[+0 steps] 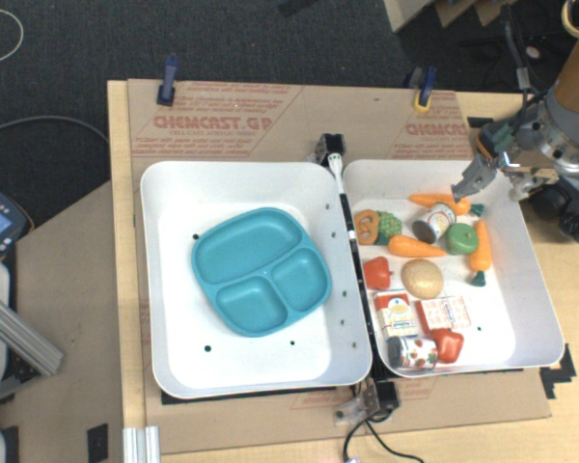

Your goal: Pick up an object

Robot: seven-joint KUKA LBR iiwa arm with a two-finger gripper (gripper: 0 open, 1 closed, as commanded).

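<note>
the gripper [466,187] is hovering over the right bin [531,287], and its opening cannot be told. a toy carrot [431,200] is lying just left of it, a small can [432,225] just below.

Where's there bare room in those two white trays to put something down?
Left white bin: bare floor all around the teal three-section plate, widest along its near edge. Right white bin: crowded with toy food; only its right strip is bare.

Robotics lab: clamped bench board [270,114], bins [164,258], cables [367,442].
</note>
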